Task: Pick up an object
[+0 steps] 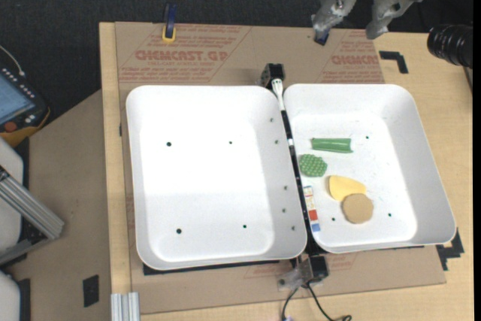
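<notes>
Objects in right bin (421, 124): green bar (331, 144), green disc (313, 164), yellow wedge (343, 185), tan round (358, 208); claw (350, 21) wide, above, apart.

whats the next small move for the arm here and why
Probably bring the pincer forward and down over the right bin. It hangs open past the bin's far edge with nothing between its fingers, while all four items lie in that bin: the green bar, the green disc, the yellow piece and the tan round. The bar lies apart from the others, so it looks the easiest target.

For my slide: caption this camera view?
Open gripper hovers above right bin holding four small objects.
</notes>
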